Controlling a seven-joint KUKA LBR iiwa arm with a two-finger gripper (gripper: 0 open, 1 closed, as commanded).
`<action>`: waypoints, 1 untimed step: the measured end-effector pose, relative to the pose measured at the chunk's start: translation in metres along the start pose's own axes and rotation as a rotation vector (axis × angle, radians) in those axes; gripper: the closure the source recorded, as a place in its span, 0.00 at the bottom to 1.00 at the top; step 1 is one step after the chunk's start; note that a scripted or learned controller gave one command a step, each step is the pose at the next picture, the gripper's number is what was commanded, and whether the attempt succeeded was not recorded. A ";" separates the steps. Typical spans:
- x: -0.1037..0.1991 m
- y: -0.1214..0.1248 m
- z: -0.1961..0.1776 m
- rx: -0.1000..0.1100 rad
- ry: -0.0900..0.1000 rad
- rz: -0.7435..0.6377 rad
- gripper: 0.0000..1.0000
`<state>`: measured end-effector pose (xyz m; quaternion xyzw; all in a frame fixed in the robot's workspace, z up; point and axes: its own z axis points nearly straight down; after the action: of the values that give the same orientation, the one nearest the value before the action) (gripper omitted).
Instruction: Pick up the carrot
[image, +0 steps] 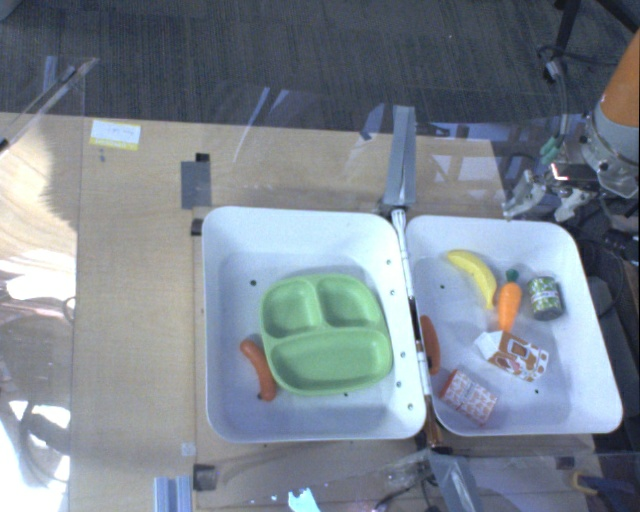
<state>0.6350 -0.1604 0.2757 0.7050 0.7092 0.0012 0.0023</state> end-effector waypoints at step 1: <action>-0.025 0.034 0.119 0.001 0.000 0.045 0.00</action>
<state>0.6701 -0.1854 0.1573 0.7207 0.6932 0.0010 0.0020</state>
